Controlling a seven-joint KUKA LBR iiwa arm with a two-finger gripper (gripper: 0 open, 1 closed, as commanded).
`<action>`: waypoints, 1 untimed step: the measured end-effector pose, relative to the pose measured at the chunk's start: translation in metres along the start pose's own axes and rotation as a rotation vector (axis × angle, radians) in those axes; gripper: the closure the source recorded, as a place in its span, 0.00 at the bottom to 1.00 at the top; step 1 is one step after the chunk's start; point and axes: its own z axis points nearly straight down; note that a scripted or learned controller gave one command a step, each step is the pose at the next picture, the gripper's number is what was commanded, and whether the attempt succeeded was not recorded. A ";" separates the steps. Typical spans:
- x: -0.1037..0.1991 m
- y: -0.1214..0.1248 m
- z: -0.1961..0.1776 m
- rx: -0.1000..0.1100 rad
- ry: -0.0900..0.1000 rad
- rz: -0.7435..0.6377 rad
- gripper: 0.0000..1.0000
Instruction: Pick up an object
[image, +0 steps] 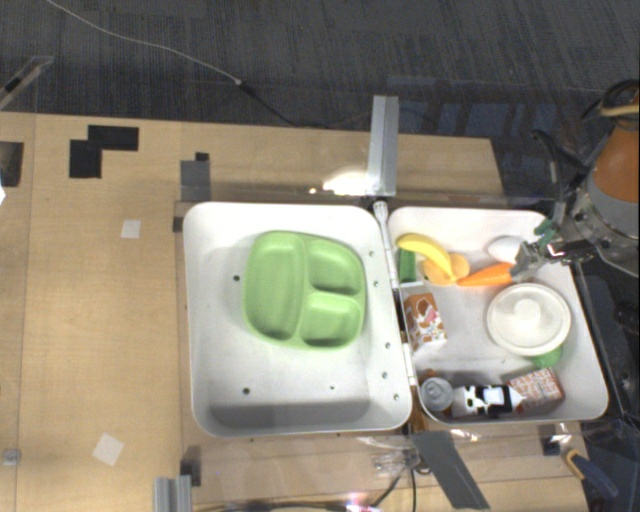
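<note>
Camera view. Two shallow white bins sit side by side on a wooden bench (90, 330). The left bin (215, 400) holds a green divided plate (303, 288), with three compartments, lying flat near the bin's centre.

The right bin (590, 385) holds the loose objects. A yellow banana (425, 250), curved and glossy, lies at the upper left of this bin, with a small green item (407, 266) just beside its left end by the bin wall. An orange carrot (487, 276), tapered and lying roughly horizontal, sits right of the banana; its thick end is toward the banana and its narrow end points toward the gripper. A small white rounded object (505, 247) lies just above the carrot. A white round bowl (528, 317) stands below the carrot, over a green item showing at its lower right edge. A small printed packet (425, 320) lies left of the bowl. Along the lower wall lie a grey-capped bottle with black-and-white markings (470, 398) and a red-and-white printed packet (535, 386).

The arm enters from the right, its orange band (615, 165) visible at the upper right. The gripper (532, 258) sits low at the upper right of the right bin, near the carrot's narrow end. Whether it is apart, together or clamped on anything cannot be told; contact with the carrot is not discernible.
</note>
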 end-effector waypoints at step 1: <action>0.045 -0.015 0.074 0.005 0.005 0.198 1.00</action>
